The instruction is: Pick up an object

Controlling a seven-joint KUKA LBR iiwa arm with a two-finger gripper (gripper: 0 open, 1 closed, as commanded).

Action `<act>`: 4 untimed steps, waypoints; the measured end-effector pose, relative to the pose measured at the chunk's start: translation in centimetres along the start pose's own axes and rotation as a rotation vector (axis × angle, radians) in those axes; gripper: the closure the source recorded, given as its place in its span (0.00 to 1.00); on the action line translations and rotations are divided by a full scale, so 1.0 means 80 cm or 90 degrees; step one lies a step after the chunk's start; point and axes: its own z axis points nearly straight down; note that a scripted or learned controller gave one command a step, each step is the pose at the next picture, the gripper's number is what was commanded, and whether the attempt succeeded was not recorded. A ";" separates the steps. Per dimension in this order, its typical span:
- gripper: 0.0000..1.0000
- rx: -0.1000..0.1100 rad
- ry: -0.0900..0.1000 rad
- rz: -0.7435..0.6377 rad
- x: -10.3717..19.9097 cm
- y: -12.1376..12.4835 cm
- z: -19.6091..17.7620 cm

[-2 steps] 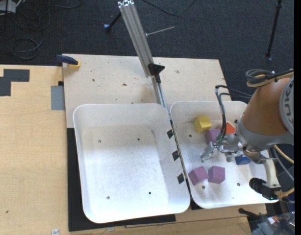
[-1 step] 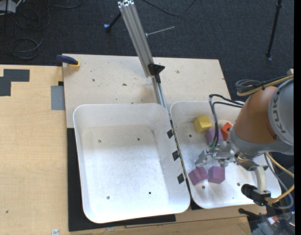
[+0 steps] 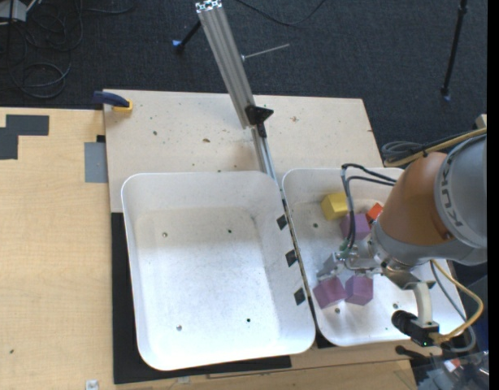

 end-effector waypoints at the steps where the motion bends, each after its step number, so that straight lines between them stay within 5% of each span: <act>1: 1.00 0.001 0.001 0.005 -0.001 0.000 -0.013; 4: 1.00 -0.002 -0.001 -0.004 0.001 -0.006 -0.180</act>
